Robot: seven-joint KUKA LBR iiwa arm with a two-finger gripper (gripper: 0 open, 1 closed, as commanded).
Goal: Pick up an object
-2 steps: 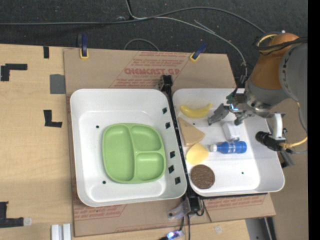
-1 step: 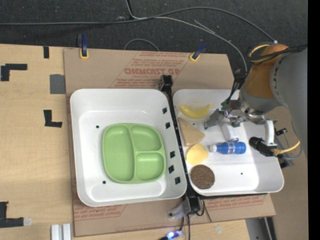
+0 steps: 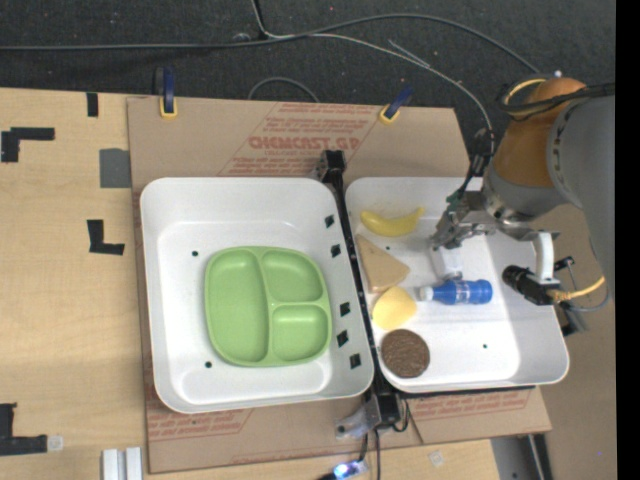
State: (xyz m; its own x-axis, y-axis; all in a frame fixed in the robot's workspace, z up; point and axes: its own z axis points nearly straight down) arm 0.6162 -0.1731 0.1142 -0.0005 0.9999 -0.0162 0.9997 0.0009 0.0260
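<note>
White bins (image 3: 160, 268) on cardboard-topped bench (image 3: 290, 138)

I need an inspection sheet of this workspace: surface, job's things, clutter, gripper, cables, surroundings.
Surface: cardboard on a wooden bench, two white bins; left bin, right bin.
Job's things: banana, wedge, yellow piece, brown disc, blue bottle, all in the right bin.
Clutter: green tray in the left bin.
Gripper: gripper above the right bin, beside the banana; finger state unclear.
Cables: cable behind the bench.
Surroundings: dark floor.
</note>
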